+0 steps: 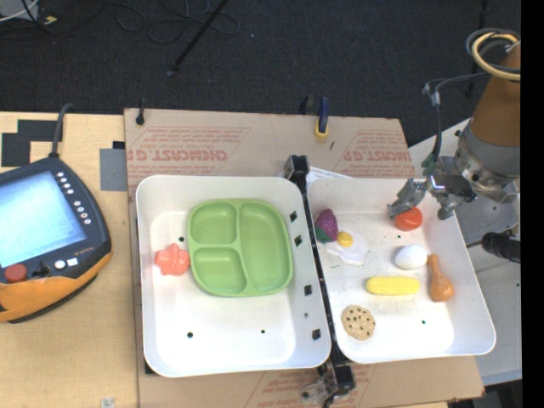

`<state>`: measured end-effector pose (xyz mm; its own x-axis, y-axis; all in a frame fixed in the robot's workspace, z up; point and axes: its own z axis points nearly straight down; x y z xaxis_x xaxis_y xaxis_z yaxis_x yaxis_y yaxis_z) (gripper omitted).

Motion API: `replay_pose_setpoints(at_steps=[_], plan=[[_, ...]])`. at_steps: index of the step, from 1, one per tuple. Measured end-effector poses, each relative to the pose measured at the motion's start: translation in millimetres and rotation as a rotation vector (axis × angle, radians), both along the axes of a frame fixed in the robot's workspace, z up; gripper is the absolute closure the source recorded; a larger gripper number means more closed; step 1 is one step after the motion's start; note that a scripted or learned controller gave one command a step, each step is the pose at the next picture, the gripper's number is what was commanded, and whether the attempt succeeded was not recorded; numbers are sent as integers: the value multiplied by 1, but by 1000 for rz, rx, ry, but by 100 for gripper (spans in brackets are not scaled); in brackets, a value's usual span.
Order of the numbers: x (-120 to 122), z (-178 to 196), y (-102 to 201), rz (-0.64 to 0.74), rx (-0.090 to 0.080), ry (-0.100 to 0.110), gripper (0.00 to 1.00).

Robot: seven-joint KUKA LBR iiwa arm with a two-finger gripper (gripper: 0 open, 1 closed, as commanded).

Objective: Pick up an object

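1. Pincer (425,195) hangs over the right bin (476,330), at its 1 o'clock corner, fingers spread apart, nothing between them.
2. Nearest target: red tomato (410,219), just below the pincer, seemingly between its fingers.
3. To do it well: centre over the tomato, drop straight down, close gently; it is round and may roll.
4. White egg (411,257) sits at 6 o'clock of the tomato; avoid nudging it.

arm: enters from right, wrist bent down | end effector (427,197): fingers spread apart, nothing between
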<state>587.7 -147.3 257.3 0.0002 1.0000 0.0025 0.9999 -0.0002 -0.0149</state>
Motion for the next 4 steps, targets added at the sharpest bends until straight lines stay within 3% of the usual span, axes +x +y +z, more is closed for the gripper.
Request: replay_pose_setpoints(at_steps=[1, 3, 4], plan=[[1, 7, 0, 2, -1, -12, 0], [20, -98, 4, 3, -1, -10, 0], [16, -157, 12, 3, -1, -11, 0]])
